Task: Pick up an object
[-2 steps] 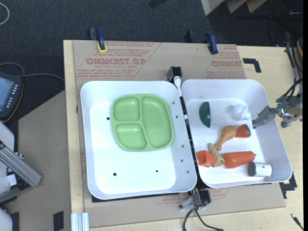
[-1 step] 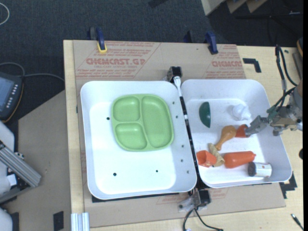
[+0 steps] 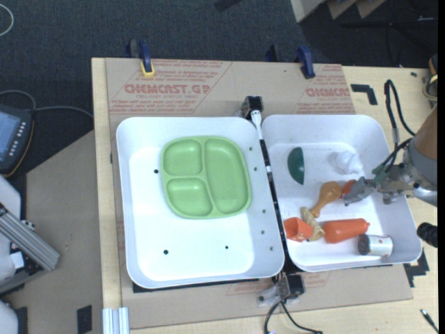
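A pale wooden surface point(image 3: 104, 186) carried two shallow white bins side by side. The left bin point(image 3: 139, 242) held a light green plastic divided plate point(image 3: 206, 177) set toward its far edge. The right bin point(image 3: 375, 134) held the small clutter: a dark green rounded piece point(image 3: 297, 165) near its far-left part, a crumpled white lump point(image 3: 345, 161) beside that, a tan bulb-ended toy point(image 3: 325, 196) in the middle, an orange carrot-shaped toy point(image 3: 344, 229) lying along the near edge, a small red-orange piece point(image 3: 297, 229) touching its left end, and a short silver cylinder point(image 3: 375, 244) at the near-right corner.

The grey arm reached in across the right edge of that bin, and its dark fingers point(image 3: 357, 189) hung low, just right of the tan toy's upper end. Whether they were spread or pressed together could not be told; nothing showed between them. The tan toy's long axis ran diagonally, from near-left up to far-right, so its upper tip pointed at the fingers. It looked the nearest candidate, lying immediately to their left.
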`<state>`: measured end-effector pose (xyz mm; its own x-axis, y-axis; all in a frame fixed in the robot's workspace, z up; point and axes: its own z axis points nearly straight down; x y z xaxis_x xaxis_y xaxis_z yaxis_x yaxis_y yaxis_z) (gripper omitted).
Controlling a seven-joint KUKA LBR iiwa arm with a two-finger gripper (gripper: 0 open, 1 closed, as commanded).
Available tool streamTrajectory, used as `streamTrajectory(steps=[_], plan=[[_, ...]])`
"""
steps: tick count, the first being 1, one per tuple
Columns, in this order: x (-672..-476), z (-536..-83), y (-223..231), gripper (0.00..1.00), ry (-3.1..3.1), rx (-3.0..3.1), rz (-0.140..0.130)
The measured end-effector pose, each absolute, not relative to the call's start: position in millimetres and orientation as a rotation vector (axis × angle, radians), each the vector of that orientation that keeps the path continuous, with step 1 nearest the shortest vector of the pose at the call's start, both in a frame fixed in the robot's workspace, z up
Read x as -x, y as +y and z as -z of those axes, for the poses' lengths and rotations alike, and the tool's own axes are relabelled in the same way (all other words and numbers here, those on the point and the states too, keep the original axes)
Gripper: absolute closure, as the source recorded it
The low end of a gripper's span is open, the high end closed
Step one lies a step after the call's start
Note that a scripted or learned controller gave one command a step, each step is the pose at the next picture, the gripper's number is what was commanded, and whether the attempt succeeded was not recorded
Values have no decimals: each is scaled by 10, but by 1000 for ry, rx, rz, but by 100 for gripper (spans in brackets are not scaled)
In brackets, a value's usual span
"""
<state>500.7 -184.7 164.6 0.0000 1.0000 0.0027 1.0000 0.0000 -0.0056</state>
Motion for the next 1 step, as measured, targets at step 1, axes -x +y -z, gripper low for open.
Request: streamTrajectory(steps=[1], plan=[[-4942,-1041,-1898,0,-2215,2218,-4]])
